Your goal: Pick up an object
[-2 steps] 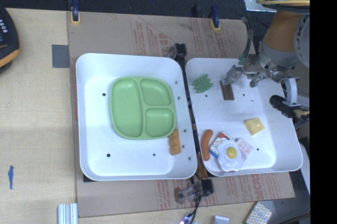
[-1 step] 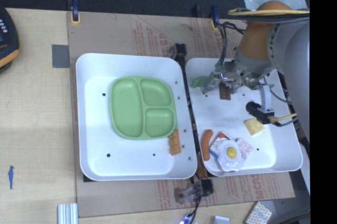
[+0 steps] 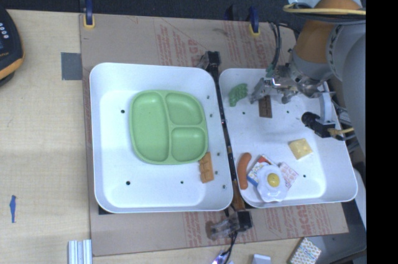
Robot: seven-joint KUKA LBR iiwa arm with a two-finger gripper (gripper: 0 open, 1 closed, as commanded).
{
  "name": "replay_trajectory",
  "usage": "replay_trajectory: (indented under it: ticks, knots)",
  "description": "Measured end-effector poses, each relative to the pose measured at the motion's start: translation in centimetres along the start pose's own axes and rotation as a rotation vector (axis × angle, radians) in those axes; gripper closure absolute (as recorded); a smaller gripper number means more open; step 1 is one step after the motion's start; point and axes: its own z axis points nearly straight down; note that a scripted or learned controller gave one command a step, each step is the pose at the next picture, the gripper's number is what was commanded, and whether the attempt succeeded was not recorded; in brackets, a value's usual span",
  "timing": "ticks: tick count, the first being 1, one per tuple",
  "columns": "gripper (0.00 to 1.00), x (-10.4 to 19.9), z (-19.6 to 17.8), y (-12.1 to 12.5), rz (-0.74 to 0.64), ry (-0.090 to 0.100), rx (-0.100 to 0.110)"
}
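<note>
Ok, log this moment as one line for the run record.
arm: over right white bin | pincer: above small brown block, near green leafy piece | held: nothing seen | left bin: green divided plate

We saw a pale green plate [image 3: 168, 127] in a white bin [image 3: 102, 132], an orange sausage [image 3: 243, 169], a yellow cheese cube [image 3: 301, 148] and a brown block [image 3: 265, 107].

The arm's jaws hang over the right bin [image 3: 348, 191], near a green item [image 3: 237, 95] and a brown block [image 3: 265, 107].
</note>
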Motion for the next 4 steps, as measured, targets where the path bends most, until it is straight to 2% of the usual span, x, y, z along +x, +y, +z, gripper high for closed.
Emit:
replay_trajectory:
  ticks: [1, 2, 3, 4]
  knots:
    - [1.00, 0.0, -1.0, 0.0, -0.003, 0.001, 0.002]
    - [0.00, 0.1, -1.0, 0.0, -0.005, 0.001, 0.003]
    - [1.00, 0.0, -2.1, 0.0, -0.006, -0.001, 0.002]
    - [0.00, 0.0, -2.1, 0.0, -0.007, -0.001, 0.003]
